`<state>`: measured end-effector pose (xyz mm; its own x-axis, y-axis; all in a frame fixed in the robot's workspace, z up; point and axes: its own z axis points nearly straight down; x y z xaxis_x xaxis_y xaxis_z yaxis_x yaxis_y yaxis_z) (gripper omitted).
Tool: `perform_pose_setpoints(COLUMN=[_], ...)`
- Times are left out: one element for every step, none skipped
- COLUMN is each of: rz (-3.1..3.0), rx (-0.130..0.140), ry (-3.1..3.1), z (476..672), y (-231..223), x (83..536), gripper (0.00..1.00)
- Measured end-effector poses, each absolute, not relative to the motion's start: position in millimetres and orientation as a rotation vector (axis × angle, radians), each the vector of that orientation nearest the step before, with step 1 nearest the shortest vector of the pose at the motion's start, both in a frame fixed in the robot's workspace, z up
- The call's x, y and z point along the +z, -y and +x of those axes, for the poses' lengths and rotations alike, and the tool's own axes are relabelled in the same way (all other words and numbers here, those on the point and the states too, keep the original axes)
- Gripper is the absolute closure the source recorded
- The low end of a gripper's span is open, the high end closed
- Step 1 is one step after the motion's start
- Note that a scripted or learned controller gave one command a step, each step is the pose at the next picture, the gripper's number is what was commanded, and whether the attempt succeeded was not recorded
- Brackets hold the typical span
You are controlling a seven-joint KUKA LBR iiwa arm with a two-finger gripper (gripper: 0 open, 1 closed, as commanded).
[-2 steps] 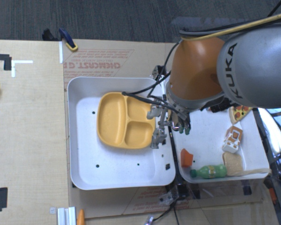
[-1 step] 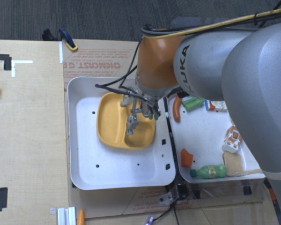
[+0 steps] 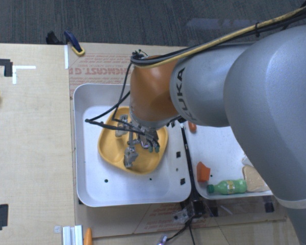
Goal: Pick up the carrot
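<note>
While the end effector [image 3: 131,154] overhangs the yellow plate [image 3: 112,149], perhaps touching.

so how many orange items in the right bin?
2 visible: one orange piece near the divider, just above the green bottle, and a smaller orange piece further up at the arm's edge. The arm covers much of that bin, so more may be hidden.

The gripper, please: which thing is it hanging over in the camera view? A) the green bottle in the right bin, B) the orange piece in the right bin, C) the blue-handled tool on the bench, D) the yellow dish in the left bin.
D: the gripper hangs over the yellow dish in the left bin, away from the right bin's things.
</note>
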<state>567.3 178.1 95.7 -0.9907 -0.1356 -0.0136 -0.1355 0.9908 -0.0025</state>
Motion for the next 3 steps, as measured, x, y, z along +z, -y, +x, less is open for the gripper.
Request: perform_pose_setpoints(rz=[-0.213,0.015,0.336], rx=[-0.002,0.001,-0.002], ry=[-3.127,-3.138,-3.122], z=[566.1,484.2,478.6], y=[-178,-197,-170], x=[103,136,227], gripper=[1.0,1.0,1.0])
